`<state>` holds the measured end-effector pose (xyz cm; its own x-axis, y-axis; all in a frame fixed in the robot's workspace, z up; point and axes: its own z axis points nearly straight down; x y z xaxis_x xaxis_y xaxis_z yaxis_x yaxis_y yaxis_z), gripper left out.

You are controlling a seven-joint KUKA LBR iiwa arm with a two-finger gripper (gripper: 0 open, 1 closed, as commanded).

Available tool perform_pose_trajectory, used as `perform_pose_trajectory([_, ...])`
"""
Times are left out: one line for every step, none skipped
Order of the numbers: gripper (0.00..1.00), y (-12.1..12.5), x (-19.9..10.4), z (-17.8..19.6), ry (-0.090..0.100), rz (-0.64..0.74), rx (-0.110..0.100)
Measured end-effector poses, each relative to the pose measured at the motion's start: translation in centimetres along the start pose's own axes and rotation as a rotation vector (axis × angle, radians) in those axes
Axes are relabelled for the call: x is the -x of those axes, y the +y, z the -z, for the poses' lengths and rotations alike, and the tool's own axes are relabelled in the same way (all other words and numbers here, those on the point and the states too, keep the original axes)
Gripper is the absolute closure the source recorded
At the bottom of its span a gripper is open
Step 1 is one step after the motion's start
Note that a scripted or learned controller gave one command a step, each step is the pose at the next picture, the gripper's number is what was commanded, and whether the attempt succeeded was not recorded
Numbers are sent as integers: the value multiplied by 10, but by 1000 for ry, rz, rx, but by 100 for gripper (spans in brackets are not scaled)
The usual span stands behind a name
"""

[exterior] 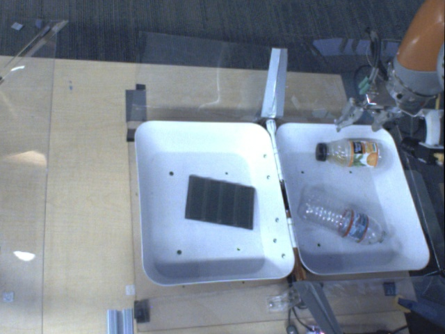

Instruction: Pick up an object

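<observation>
Two bottles in the right bin point(410, 214): juice bottle point(350, 152) lying at about 12 o'clock in the bin with its dark cap pointing to 9, and a clear plastic bottle point(341, 220) on its side toward 5 o'clock, well apart from it. Left bin point(149, 186) holds a dark ribbed pad point(220, 202) near centre. Gripper point(361, 117) sits over the right bin's far rim, at 12 from the juice bottle; fingers look spread with nothing between them, though the view is cluttered there.

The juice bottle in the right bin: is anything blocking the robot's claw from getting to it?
Nothing visible does. The gripper hangs above the far rim of the right bin, and the juice bottle lies just below it in open space. The clear bottle lies nearer the camera, apart.
</observation>
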<state>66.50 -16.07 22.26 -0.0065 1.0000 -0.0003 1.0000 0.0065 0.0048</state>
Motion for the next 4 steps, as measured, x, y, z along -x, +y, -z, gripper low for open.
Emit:
perform_pose_trajectory([0,0,-4,-19,-1,99,1])
perform_pose_trajectory([0,11,21,-101,-3,234,21])
perform_pose_trajectory([0,11,14,-108,-18,287,18])
perform_pose_trajectory([0,9,11,-109,-24,345,14])
